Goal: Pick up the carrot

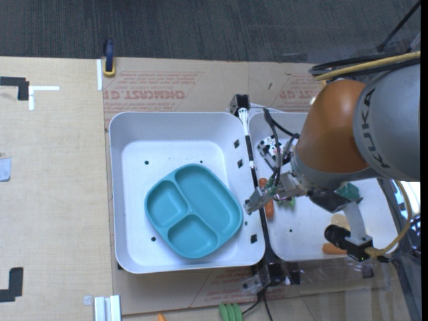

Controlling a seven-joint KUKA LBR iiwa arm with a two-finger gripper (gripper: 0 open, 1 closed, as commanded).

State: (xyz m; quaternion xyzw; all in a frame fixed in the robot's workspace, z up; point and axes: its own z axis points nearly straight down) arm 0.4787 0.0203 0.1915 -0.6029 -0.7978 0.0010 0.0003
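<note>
The tool (266, 199) is seen low in the right bin (294, 243), the carrot (269, 209) directly beneath it. Whether it is open or closed cannot be told.

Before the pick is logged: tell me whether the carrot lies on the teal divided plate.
No: the orange carrot lies in the right white bin.

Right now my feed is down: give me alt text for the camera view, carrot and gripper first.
The gripper sits low at the left edge of the right bin, right over the small orange carrot; whether it grips the carrot can't be told. The left bin holds a teal divided plate.
</note>
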